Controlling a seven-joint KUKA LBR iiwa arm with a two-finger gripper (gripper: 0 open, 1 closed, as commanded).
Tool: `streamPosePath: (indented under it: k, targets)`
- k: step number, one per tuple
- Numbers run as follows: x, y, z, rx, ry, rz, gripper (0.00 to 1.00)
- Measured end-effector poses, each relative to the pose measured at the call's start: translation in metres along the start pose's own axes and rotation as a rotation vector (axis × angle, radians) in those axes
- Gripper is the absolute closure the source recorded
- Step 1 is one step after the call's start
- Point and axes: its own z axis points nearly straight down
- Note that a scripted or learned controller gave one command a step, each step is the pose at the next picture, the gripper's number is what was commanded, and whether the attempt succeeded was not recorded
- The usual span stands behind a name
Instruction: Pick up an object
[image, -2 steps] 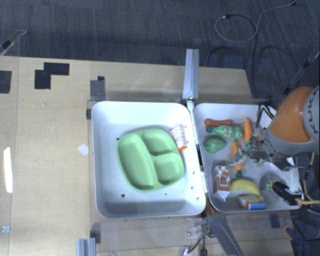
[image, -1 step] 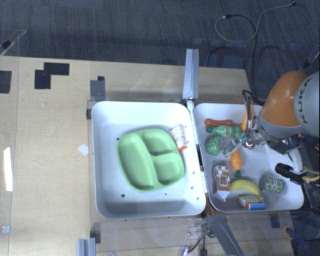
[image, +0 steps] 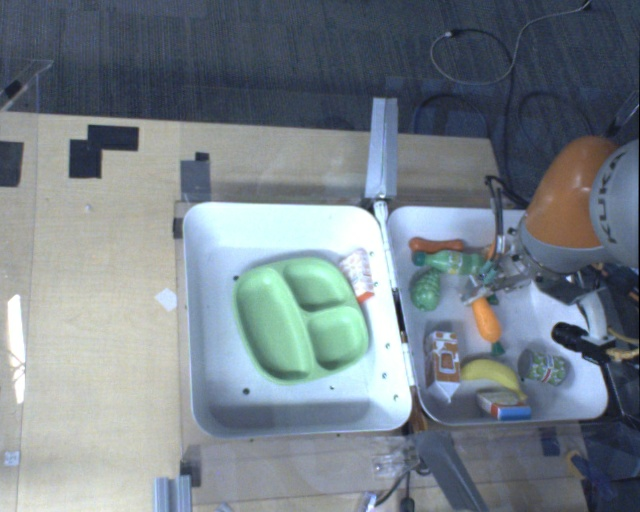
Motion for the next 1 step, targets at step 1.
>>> streamPosePath:
  k: [1]
  targets:
    - [0.0620, 0.0430, -0.1269, 0.007, 0.001, 0.052, 1.00]
